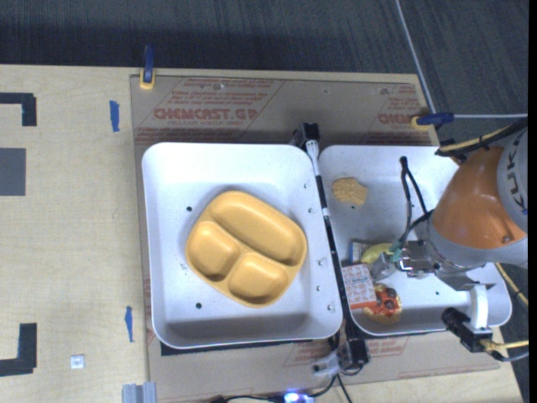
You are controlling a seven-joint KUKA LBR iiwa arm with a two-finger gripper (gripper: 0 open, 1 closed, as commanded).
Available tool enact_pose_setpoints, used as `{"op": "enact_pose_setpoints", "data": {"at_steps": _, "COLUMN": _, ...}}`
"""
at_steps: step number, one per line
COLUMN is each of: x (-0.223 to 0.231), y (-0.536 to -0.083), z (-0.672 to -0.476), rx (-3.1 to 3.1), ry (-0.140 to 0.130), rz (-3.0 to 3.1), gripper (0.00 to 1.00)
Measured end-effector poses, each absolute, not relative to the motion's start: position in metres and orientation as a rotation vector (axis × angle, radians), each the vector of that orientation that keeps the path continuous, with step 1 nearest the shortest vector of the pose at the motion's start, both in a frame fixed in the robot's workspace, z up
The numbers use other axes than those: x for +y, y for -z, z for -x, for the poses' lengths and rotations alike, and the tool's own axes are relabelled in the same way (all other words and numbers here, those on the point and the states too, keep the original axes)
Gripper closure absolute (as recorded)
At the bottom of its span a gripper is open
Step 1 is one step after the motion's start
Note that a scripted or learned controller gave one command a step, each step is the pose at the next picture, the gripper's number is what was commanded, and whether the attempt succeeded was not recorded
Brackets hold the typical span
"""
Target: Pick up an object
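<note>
Your gripper (394, 263) sits low in the right bin (436, 162), over the yellow item (375, 251) beside the red packet (357, 286), placed for grasping; its state cannot be told.

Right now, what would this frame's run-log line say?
arm: over right bin | gripper: low among items, grasp unconfirmed | right bin: cookie, red-white packet, orange toy | left bin: yellow divided tray

Yellow tray (245, 248), seemingly red-printed packet (357, 286)
</note>
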State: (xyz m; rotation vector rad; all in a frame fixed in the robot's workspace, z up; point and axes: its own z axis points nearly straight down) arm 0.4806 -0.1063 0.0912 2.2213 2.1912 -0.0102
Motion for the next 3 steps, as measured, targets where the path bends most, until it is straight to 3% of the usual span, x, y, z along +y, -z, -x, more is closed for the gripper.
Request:
{"op": "enact_pose_setpoints", "data": {"at_steps": 1, "x": -0.0999, "y": -0.0983, "z": -0.4822, "rx": 2.201, "ry": -0.003, "rz": -2.22, "gripper": 1.0}}
{"op": "enact_pose_setpoints", "data": {"at_steps": 2, "x": -0.1058, "y": -0.0993, "z": -0.4819, "rx": 2.188, "ry": 0.006, "rz": -2.219, "gripper": 0.0}}
{"op": "enact_pose_setpoints", "data": {"at_steps": 3, "x": -0.1056, "y": -0.0918, "z": -0.4823, "rx": 2.193, "ry": 0.001, "rz": -2.216, "gripper": 0.0}}
